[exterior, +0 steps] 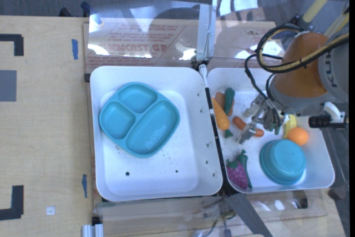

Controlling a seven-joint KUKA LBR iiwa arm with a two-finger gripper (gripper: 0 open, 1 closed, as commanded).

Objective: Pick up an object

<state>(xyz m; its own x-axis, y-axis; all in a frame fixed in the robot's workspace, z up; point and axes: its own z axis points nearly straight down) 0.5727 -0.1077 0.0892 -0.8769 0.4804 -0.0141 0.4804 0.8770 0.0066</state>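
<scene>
My gripper (244, 126) is low in the right bin (316, 180), near its middle, and it is open. Its fingers (250, 112) point left, to either side of a small orange-red piece (239, 121) that lies on the bin floor; I cannot tell whether they touch it. Just left of it lie an orange carrot (221, 114) and a green vegetable (228, 100). A purple grape bunch (238, 171) sits at the front. A blue bowl (283, 161), an orange fruit (298, 136) and a yellow item (290, 125) are under and right of the wrist.
The left bin (111, 175) holds a blue divided plate (140, 118). A dividing wall (212, 119) separates the bins. Clear plastic sheets stand behind both bins. Black cables loop above the wrist at the right bin's back.
</scene>
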